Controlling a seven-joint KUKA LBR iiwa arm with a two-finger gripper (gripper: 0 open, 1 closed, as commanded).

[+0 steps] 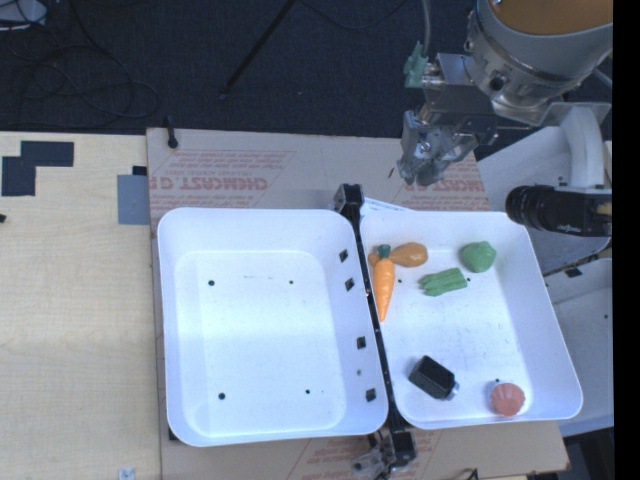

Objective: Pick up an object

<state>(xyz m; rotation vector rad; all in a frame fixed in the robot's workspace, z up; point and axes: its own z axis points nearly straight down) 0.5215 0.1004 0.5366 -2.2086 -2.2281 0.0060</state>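
Bench [70,298]: light wood surface; a cardboard sheet [250,173] lies under both bins.
Arm [545,28]: grey with orange band, entering from the right, above the far edge of the right bin.
Left bin [185,238]: white, shallow; sits left of and nearer the camera than the claw.
Right bin [550,348]: white, shallow; sits directly below the claw toward the camera and touches the left bin along a black clip strip.
Claw [425,168]: hangs above the cardboard just beyond the right bin's far rim; opening cannot be determined; nothing visible between its tips.
Carrot [383,284]: orange toy, below the claw, beside the divider.
Orange piece [408,255]: touches the carrot top.
Green oblong [443,282]: below-right of the claw.
Green round piece [478,256]: right of the claw, near the oblong.
Black block [433,377]: well apart, toward the near rim.
Pink-red round piece [507,398]: farthest from the claw, near right corner.
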